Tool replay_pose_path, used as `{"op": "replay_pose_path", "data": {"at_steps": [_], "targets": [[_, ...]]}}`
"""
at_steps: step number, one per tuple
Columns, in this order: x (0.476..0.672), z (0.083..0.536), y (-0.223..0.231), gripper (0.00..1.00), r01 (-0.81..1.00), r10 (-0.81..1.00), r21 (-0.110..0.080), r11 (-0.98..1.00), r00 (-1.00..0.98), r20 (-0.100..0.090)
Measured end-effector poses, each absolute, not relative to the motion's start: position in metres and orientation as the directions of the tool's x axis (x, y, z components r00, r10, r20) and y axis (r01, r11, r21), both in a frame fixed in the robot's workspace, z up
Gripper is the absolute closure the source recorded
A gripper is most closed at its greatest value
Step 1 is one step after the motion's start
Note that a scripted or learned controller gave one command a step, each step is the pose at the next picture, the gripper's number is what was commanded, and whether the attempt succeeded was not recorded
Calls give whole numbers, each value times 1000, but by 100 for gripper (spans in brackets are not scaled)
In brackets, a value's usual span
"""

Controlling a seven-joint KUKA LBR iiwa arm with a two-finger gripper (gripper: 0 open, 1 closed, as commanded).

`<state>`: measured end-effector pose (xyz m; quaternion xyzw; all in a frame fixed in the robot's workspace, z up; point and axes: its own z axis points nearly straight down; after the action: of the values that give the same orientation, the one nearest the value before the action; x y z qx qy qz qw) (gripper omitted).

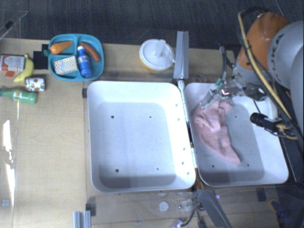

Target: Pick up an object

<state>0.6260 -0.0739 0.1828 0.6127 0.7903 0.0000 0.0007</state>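
Bins first: left bin (137, 137) sits well left of the pincer (219, 92), right bin (266, 175) lies under it. Pink cloth (216, 127), crumpled and elongated, lies in the right bin just below the pincer, its top edge touching the fingertips. Pincer state: cannot tell. Blue tray (76, 57) and white lidded cup (156, 54) sit further left.
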Motion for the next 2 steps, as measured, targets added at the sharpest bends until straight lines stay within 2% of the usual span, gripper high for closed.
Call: {"op": "replay_pose_path", "data": {"at_steps": [1,2], "targets": [[609,94,-112,0,982,982,4,187,-187,-1],[570,90,-138,0,971,971,16,240,-240,-5]]}}
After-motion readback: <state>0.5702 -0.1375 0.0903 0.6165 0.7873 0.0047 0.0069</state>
